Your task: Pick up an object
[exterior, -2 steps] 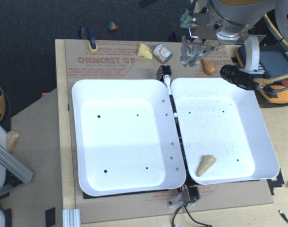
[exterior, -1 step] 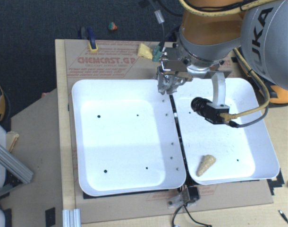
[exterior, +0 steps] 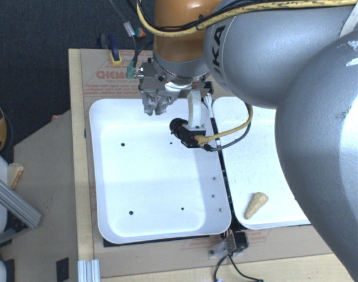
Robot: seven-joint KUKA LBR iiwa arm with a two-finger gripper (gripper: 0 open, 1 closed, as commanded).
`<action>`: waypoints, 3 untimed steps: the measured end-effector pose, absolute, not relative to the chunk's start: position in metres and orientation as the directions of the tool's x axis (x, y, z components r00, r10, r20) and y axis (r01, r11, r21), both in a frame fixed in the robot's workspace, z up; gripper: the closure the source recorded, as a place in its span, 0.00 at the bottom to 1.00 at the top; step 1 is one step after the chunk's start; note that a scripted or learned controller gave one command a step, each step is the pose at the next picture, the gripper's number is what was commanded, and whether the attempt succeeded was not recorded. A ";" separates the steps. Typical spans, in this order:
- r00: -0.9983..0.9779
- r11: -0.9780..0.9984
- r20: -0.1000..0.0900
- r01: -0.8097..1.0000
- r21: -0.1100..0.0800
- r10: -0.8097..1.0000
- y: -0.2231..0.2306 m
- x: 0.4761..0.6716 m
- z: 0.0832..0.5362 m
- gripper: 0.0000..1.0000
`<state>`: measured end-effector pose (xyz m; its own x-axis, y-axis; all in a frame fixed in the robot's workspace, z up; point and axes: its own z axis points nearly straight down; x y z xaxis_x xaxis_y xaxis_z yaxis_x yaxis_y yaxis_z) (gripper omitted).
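Claw [exterior: 156, 106] hangs over left bin's [exterior: 108, 216] far rim; released or clenched, cannot tell. Only object seen: pale cone-shaped piece [exterior: 256, 205] in right bin [exterior: 273, 219], near that bin's front-left corner. Judgement: carry across, centre above piece, descend straight.

Gripper [exterior: 154, 106] over left bin's [exterior: 108, 216] far rim — pale cone-shaped object [exterior: 256, 204] in right bin [exterior: 273, 221].

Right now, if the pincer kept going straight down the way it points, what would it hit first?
Probably the left bin: the pincer points down over its far rim, near the back wall. Nothing lies beneath it there, though depth is hard to judge.
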<state>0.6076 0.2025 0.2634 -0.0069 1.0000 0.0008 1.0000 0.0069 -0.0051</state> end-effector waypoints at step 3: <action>-0.003 0.003 0.000 1.000 -0.008 1.000 0.226 0.619 0.254 1.00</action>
